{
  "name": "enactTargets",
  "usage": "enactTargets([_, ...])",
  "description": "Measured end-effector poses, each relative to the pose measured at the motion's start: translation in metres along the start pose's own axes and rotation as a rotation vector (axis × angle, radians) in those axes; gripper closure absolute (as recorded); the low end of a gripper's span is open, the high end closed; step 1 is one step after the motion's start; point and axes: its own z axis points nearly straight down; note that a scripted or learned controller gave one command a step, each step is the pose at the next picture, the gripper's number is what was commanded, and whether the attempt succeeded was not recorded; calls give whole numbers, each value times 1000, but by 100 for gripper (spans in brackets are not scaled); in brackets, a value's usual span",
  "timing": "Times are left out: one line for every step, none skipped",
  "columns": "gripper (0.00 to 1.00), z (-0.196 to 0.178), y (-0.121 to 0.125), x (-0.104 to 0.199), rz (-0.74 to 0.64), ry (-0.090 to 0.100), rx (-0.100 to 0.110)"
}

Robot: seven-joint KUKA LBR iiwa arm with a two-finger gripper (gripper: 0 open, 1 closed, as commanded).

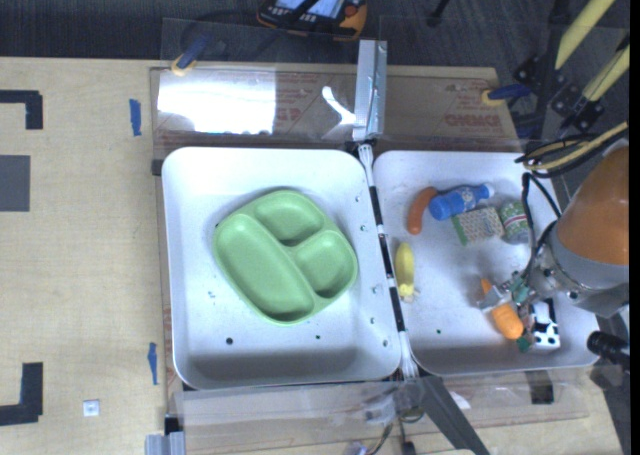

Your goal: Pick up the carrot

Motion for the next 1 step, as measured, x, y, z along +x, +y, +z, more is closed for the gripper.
enactTargets([100, -85, 18, 47, 115, 4, 10])
